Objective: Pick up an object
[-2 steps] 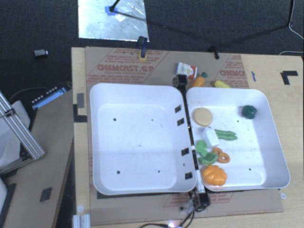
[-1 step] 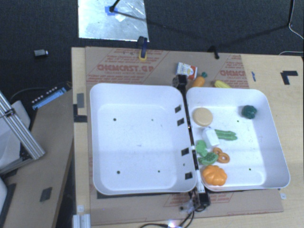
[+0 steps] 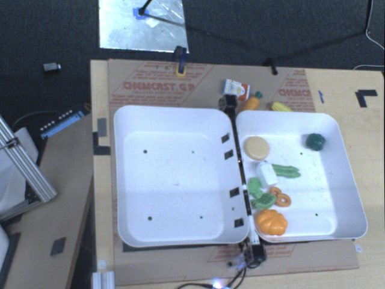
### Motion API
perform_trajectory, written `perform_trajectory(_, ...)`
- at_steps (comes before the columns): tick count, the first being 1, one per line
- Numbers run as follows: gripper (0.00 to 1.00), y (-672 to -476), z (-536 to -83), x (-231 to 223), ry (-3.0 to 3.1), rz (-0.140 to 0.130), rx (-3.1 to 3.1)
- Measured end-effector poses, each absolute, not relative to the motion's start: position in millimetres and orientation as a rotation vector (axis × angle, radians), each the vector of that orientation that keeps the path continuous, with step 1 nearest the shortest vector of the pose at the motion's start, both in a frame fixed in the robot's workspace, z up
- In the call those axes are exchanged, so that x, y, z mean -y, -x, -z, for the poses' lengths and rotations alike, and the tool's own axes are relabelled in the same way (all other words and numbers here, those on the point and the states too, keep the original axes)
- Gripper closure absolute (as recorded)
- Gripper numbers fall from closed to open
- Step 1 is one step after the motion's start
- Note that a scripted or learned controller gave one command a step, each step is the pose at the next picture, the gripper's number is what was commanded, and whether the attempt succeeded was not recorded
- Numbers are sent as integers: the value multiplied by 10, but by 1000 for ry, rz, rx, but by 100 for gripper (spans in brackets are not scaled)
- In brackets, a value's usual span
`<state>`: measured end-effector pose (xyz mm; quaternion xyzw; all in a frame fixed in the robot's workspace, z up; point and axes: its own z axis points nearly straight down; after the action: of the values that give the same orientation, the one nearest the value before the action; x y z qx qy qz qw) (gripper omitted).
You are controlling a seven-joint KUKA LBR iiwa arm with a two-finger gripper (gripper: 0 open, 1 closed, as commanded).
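Observation:
The right bin (image 3: pixel 346 179) holds several small toy foods. A tan round cookie-like disc (image 3: pixel 257 147) lies near its upper left, and a dark green broccoli piece (image 3: pixel 315 141) sits at its upper right. A white block (image 3: pixel 266 174) and a green pod (image 3: pixel 286 171) lie in the middle left. Below them are a green leafy piece (image 3: pixel 258 194), an orange ring (image 3: pixel 280 198) and an orange pumpkin (image 3: pixel 271 221) at the bin's lower left corner.
The left bin (image 3: pixel 174 173) stands beside the right one, joined by black clips (image 3: pixel 233 192). Behind the bins on the cardboard lie a carrot (image 3: pixel 251 103), a yellow piece (image 3: pixel 280 107) and a small box (image 3: pixel 234 88). A metal plate (image 3: pixel 143 17) lies on the floor.

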<state>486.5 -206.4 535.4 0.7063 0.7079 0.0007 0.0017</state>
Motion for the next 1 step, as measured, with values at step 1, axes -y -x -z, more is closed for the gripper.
perform_trajectory(1, 100, -4865, -5354, 2064, -2217, -2, -2222)
